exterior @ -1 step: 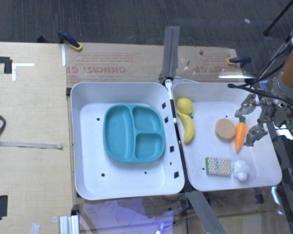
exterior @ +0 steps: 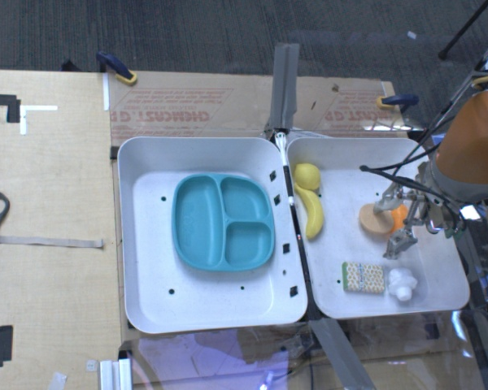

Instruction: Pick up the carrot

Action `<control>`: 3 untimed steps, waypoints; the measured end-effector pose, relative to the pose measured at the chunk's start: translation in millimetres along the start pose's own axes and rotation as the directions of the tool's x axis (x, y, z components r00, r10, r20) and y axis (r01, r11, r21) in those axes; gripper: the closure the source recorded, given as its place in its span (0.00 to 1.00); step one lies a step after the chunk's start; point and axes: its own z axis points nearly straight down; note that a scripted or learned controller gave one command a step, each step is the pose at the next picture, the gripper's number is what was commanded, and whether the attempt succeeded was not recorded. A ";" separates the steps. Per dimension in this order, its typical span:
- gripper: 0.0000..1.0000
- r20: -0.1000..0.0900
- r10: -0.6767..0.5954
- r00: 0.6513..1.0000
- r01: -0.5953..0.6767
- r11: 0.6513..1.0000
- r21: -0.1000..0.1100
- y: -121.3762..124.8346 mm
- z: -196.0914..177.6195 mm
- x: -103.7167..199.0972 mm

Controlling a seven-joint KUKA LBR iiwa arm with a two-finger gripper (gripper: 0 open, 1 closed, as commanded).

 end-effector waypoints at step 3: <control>1.00 -0.011 0.295 0.956 -0.295 0.956 0.001 23.9 -130.8 64.9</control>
